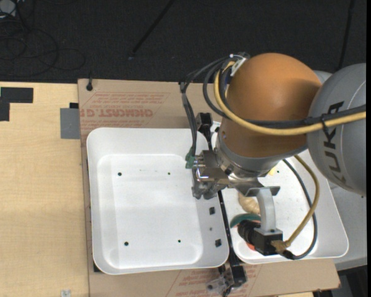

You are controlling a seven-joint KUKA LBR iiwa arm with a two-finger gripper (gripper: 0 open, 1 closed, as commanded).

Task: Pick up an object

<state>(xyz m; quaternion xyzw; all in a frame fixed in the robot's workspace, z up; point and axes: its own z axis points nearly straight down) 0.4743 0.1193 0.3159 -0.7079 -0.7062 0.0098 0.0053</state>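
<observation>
Grey arm (349, 135) reaching from right, orange band (272, 101) uppermost, pincer (203, 179) pointing down

Shallow white plastic left bin (142, 197) and shallow white plastic right bin (328, 228) side by side, both on flat brown cardboard sheet (130, 107). Cardboard on pale wooden bench (31, 197), bench extending left. Grey arm with orange band (269, 104) above right bin, hiding most of it. Tan rounded object (250, 204) in right bin, near its left wall. Small green piece (238, 219) just before it.

Bright, even light from above, soft shadows, detail seemingly slightly blurred.
</observation>
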